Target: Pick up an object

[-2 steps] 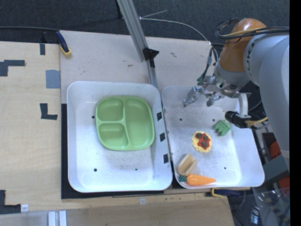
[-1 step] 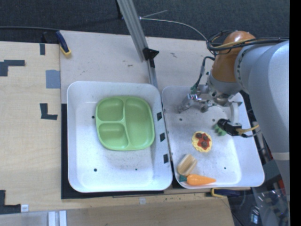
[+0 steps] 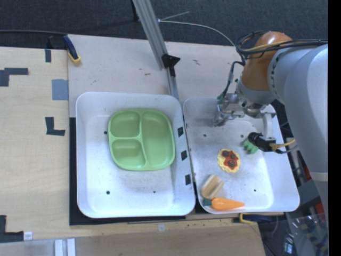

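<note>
The carrot (image 3: 228,203) lies closest to me, flat along the front rim of the right bin (image 3: 279,195). Just behind it sits a small bread roll (image 3: 212,185), and a bit farther back a little round pizza (image 3: 229,160). A small green thing (image 3: 250,146) lies off to the right of the pizza; I can't make out what it is.

The gripper (image 3: 220,120) hangs low over the back left corner of that same bin, above bare white floor and well apart from the carrot, roll and pizza. Whether it is open or closed I cannot tell from here, and I see nothing in it. So by my reckoning the pick is not yet made. Every candidate lies in the bin, and what is left is the whole job: choose one, get over it, close on it and lift.

The left bin (image 3: 96,193) holds one green divided plate (image 3: 141,139), lying flat near its middle. Both bins sit touching side by side on a pale wooden bench (image 3: 32,159) marked with bits of dark tape (image 3: 59,88). A metal pole (image 3: 149,20) slants up from behind the bins, and a thin wire curves off its base. Beyond the bench the floor (image 3: 64,7) is dark carpet. The grey arm (image 3: 301,89) bulks in from the right.
</note>
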Controlling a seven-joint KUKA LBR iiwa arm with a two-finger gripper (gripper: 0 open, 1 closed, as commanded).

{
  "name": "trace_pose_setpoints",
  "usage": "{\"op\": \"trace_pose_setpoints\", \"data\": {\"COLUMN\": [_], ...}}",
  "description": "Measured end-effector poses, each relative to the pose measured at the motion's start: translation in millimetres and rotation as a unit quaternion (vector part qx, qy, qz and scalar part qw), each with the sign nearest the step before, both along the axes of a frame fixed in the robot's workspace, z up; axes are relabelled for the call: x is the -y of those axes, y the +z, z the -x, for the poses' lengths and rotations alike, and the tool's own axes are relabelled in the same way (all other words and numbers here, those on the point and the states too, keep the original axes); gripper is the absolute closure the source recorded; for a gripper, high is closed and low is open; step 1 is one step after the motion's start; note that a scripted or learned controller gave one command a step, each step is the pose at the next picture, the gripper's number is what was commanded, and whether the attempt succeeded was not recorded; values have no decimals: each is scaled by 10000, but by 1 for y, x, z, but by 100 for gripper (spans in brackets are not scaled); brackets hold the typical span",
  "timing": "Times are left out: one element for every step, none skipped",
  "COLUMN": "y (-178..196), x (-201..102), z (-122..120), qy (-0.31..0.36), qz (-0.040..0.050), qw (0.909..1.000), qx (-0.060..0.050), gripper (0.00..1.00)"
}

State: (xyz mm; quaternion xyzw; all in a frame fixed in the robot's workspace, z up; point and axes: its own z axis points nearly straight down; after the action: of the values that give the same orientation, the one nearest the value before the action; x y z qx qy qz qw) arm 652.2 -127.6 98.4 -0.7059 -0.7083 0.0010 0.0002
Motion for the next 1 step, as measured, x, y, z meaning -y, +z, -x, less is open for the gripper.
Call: {"op": "trace_pose_setpoints", "data": {"y": [48], "x": [6], "z": [5], "qy": [-7], "qz": [0], "qw": [10000], "qx": [27], "gripper": [100]}}
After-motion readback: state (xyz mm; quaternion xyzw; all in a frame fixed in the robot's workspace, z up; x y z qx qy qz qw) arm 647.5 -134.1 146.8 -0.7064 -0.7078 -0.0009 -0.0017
